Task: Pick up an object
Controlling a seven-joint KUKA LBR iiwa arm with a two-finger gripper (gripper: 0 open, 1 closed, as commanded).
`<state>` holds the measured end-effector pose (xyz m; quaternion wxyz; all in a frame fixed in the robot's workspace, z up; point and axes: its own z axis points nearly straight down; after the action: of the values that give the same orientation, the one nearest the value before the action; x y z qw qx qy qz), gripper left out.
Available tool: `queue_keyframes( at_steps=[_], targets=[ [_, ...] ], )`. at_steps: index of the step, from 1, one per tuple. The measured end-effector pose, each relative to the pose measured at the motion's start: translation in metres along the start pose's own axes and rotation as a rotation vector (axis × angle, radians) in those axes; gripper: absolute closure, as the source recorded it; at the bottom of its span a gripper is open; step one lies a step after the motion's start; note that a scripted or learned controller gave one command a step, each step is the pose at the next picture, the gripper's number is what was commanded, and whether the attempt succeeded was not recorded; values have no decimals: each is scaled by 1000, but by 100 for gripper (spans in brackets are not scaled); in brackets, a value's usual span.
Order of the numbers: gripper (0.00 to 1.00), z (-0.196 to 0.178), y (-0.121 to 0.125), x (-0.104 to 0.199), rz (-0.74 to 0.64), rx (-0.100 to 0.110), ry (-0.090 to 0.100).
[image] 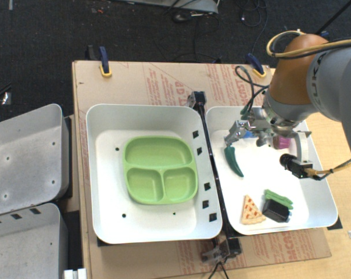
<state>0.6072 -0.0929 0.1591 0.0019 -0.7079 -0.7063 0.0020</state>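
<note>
In the right bin [321, 205] lie a green pepper [234, 160], a pizza slice toy [251, 210] and a black block with a green piece on top [277, 206]. A small pink object [283, 142] peeks out from under the wrist at the bin's back. My gripper [247, 136] hangs over the back left of the right bin, just above and behind the pepper's upper end. Its two fingers are spread open with nothing between them.
The left bin [100, 173] holds a green divided plate [161, 169]. A black divider [207, 156] runs between the bins. A black plug on a yellow cable [292, 163] hangs from the arm over the right bin.
</note>
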Motion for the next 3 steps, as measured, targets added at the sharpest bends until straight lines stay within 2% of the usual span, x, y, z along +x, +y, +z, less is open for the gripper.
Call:
queue_keyframes(
  at_steps=[1,2,3],
  targets=[
    [0,49,-2,-9,0,0,0],
    [100,36,0,-9,1,-7,0],
    [100,-28,4,-10,-4,-13,-1]
  ],
)
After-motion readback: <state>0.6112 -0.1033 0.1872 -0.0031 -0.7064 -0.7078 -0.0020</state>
